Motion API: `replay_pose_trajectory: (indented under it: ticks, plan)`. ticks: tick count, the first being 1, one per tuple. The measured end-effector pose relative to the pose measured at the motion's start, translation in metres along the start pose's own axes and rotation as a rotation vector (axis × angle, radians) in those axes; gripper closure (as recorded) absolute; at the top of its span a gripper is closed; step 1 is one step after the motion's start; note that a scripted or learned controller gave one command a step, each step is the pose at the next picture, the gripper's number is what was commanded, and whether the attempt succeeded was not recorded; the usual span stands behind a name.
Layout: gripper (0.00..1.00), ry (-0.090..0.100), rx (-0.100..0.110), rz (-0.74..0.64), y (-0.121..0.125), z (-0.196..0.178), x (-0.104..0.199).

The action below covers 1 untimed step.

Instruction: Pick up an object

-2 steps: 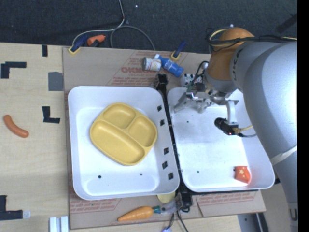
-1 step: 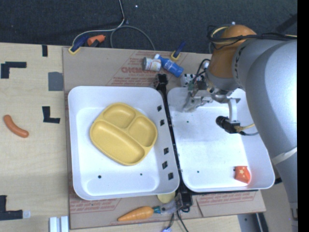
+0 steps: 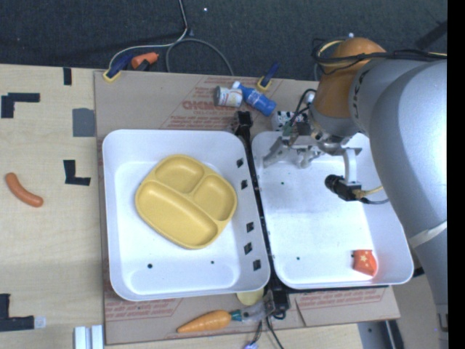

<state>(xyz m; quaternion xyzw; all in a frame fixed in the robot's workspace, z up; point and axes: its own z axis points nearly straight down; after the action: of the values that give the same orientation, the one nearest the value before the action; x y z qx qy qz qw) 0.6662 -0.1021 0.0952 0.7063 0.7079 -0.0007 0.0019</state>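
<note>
The pincer (image 3: 292, 153) hangs low over the far end of the right bin (image 3: 392, 233), close to the rim it shares with the left bin (image 3: 116, 217), and from this slanted view it cannot be told whether it is released or clenched; nothing can be made out in its grasp. The grey arm (image 3: 407, 122) with its orange band (image 3: 341, 86) reaches in from the right and covers the far right corner of that bin. The only thing lying loose in the right bin is a small orange-red block (image 3: 364, 262), sitting in the near right corner, well apart from the pincer. In the left bin lies 1 yellow divided plate (image 3: 187, 201), roughly in the middle. Outside the bins, a toy carrot (image 3: 205, 321) rests on the bench (image 3: 43, 267) by the near edge, a sausage (image 3: 23, 190) lies far to the left, and a blue and white tube (image 3: 247, 97) lies beyond the bins. By the look of it, the task is at the approach step, with no pick made yet. The next move likely calls for travelling toward the near right corner, settling above the block, and descending with room on both sides, minding the bin wall just beside it.
</note>
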Motion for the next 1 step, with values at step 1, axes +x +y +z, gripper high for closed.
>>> replay_pose_trajectory:
  ticks: [1]
  plan:
    - [0.0,0.002,0.002,0.005,0.0015,-0.006,-0.0516]
